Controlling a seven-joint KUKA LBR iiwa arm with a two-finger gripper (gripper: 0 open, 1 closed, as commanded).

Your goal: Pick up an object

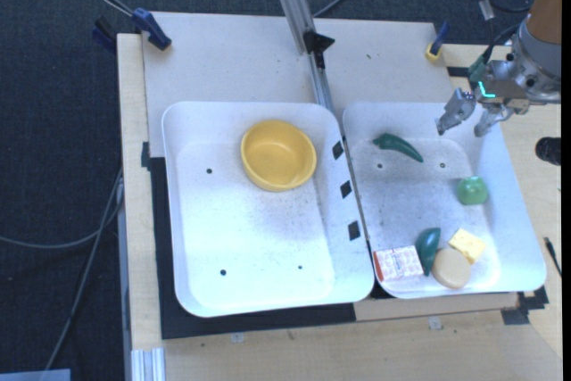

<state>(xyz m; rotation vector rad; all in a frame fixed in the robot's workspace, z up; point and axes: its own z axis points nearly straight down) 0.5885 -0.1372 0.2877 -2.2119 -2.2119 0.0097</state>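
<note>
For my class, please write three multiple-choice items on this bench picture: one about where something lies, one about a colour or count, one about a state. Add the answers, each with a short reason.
1. Where is the round yellow plastic bowl?
A. In the left white bin
B. In the right white bin
C. On the bench outside both bins

2. How many things lie in the right white bin?
A. Two
B. Four
C. Six

3. What is the state of the tool?
A. Shut on the bowl
B. Open, with nothing between its fingers
C. Shut on the dark green curved pepper

Answers:
1. A, since the bowl sits upright near the left bin's far edge.
2. C: the pepper, a light green ball, a teal oval piece, a yellow wedge, a tan round piece and a red and white packet.
3. B, because the fingers are spread over the right bin's far edge, holding nothing.
</note>
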